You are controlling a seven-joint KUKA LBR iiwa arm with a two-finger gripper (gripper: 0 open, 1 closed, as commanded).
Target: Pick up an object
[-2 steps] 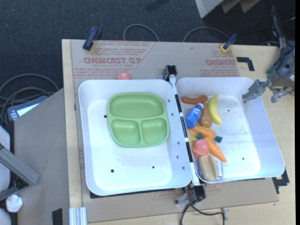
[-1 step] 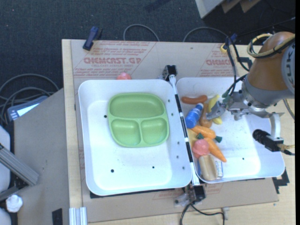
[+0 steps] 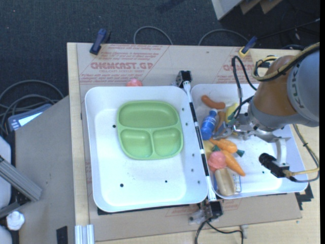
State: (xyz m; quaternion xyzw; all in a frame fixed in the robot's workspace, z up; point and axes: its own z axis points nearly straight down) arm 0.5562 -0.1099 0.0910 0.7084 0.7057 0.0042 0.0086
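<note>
Grey two-finger gripper [image 3: 234,127] low in right white bin [image 3: 294,184] among toy food, grasp state cannot tell; blue plastic bottle [image 3: 208,125] beside it; nothing visibly lifted, pick pending

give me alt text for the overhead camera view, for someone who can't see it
A grey and orange robot arm reaches from the right over the right-hand white bin, which holds a pile of toy food and a blue bottle. The left bin holds a green divided plate.
</note>
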